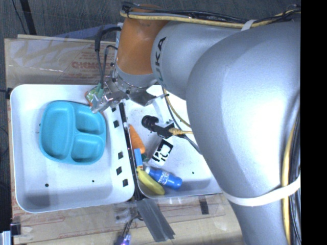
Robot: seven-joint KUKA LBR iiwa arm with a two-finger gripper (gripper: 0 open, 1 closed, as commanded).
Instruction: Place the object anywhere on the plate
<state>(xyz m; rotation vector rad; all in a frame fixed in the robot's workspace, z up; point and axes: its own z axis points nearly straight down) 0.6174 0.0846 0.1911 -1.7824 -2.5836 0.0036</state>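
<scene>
- The gripper (103, 100) is hanging at the upper right corner of the left bin (30, 188), pointing down and to the left; how far the claw is standing open cannot be told from this angle.
- A small green object (94, 93) is showing right at the claw's tip, touching it or just beside it; whether the claw is actually gripping it cannot be told.
- That green object is sitting just beyond the upper right edge of the blue plate (71, 131), not clearly over it.
- The plate, with three compartments, is lying flat in the left bin.
- The grey arm (230, 86), with its orange band (138, 45), is reaching in from the right and covering much of the right bin (190, 163).
- In the right bin, an orange carrot-like piece (135, 137) is lying along the left wall, with a white card with black marks (163, 151) near it.
- A yellow banana (150, 184) and a blue bottle (166, 178) are lying touching at that bin's near edge.
</scene>
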